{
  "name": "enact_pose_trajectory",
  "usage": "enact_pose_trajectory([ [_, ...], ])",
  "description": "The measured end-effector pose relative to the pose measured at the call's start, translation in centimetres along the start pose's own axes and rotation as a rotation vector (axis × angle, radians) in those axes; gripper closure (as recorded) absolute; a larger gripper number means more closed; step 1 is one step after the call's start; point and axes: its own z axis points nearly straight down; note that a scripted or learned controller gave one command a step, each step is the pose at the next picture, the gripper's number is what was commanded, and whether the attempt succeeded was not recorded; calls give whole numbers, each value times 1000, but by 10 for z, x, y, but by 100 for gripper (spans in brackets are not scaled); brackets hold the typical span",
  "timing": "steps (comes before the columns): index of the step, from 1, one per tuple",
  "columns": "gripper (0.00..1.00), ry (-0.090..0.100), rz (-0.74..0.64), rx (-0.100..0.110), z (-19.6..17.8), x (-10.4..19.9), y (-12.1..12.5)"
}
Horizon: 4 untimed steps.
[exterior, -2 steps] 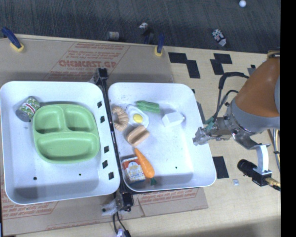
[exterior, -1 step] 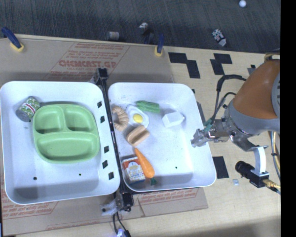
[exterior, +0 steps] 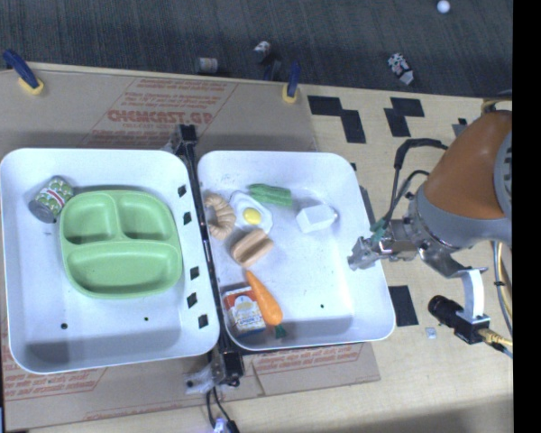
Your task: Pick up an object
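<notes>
- The grey arm with its orange band is cut off by the right edge.
- The small metal gripper at the right bin's rim is too blurred to read.
- The green-labelled round can sits partly behind the green divided plastic tray.
- The small items on the dark floor are too tiny to identify.

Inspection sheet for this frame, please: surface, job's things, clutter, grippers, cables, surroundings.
Surface: cardboard-covered bench, two white bins side by side.
Job's things: right bin holds carrot, fried egg, green vegetable, white block, bun.
Clutter: green divided tray and can in left bin.
Grippers: gripper at right bin's right rim; jaws unclear.
Cables: black cables near arm.
Surroundings: dark carpet, small scattered bits.
</notes>
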Motion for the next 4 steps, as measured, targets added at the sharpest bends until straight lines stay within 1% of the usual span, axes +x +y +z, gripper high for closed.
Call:
enact_pose_trajectory([
  [4, 100, 1, 2, 1, 3, 0, 0],
])
